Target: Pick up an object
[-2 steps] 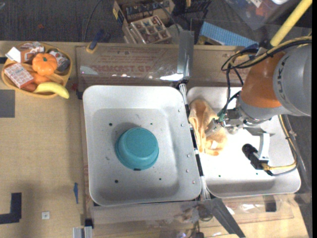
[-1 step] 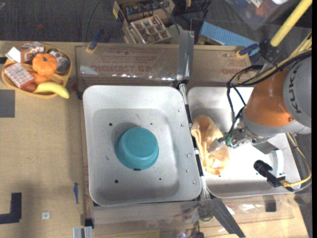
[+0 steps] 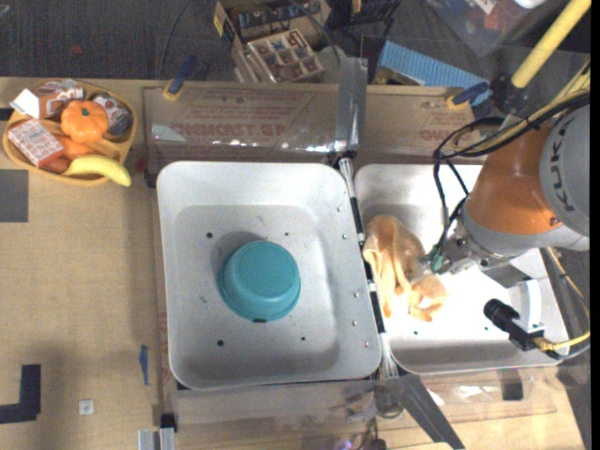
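Arm [image 3: 525,195] reaches into the right bin [image 3: 487,345]. The jaws [image 3: 437,262] sit just beside a crumpled tan cloth [image 3: 398,265] at that bin's left wall; whether they are parted or grip anything cannot be told. A teal bowl [image 3: 261,279] lies upside down, mid left bin [image 3: 187,204].

Bright overhead light, glare on bins [image 3: 187,195]

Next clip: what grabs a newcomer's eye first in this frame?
The round teal plastic bowl, upside down in the middle of the left white bin. Next, the grey arm's orange band over the right white bin, its gripper beside a limp peach-coloured cloth.
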Controlling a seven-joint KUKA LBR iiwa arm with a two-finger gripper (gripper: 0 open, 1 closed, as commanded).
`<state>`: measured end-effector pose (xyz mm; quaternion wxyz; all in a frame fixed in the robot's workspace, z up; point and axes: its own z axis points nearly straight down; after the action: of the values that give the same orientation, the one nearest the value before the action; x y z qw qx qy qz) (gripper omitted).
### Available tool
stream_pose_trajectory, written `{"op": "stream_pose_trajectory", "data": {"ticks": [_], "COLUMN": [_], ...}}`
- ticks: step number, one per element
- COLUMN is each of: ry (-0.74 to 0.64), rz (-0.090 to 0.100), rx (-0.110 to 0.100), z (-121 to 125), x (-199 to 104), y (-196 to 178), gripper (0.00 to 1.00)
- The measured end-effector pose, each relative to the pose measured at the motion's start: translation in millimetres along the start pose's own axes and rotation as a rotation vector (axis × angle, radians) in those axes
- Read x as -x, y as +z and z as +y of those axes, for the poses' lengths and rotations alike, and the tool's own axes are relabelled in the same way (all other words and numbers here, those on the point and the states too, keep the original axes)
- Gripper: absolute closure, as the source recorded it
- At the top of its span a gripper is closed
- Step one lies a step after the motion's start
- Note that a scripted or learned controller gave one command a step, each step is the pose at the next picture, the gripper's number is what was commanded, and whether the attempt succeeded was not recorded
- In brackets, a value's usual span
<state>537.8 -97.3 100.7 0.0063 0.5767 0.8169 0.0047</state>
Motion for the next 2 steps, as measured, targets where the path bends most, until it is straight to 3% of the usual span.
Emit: {"op": "stream_pose_trajectory", "data": {"ticks": [1,2], "ry": [0.004,0.004], "rz": [-0.002,-0.002], "rx": [0.003,0.003], "z": [0.0,0.0], "x": [1.9,2.1], "y": [-10.0,-10.2], "gripper": [1.0,0.0]}}
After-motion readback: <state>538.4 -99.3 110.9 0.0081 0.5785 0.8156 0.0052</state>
